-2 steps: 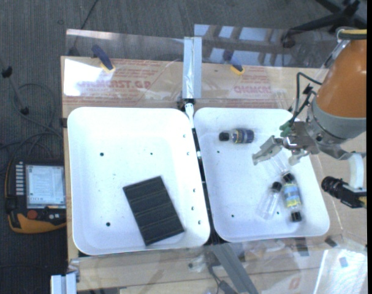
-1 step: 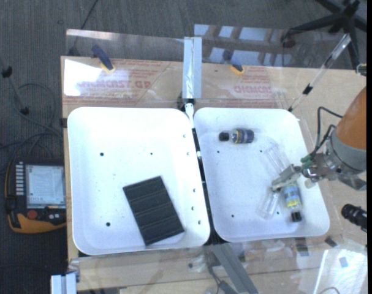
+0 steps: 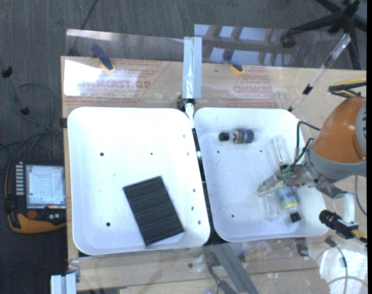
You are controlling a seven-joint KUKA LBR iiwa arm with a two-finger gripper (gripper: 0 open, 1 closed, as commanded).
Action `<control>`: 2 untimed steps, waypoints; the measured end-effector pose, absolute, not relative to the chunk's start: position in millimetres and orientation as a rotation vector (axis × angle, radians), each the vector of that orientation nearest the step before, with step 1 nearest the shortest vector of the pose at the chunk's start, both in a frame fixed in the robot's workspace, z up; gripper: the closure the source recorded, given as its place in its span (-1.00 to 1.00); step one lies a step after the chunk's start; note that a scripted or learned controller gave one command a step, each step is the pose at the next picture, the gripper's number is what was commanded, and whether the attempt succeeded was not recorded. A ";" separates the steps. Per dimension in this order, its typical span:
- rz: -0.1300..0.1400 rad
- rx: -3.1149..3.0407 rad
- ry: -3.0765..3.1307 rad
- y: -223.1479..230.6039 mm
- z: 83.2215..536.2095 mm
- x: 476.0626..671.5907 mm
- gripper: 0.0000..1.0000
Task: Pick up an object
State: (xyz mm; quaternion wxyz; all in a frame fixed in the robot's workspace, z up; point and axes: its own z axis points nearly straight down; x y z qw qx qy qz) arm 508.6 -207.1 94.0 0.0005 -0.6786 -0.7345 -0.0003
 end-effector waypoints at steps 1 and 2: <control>-0.002 -2.129 -2.304 -205.8 102.1 508.2 1.00; 0.002 -2.204 -2.237 -123.7 209.5 552.1 1.00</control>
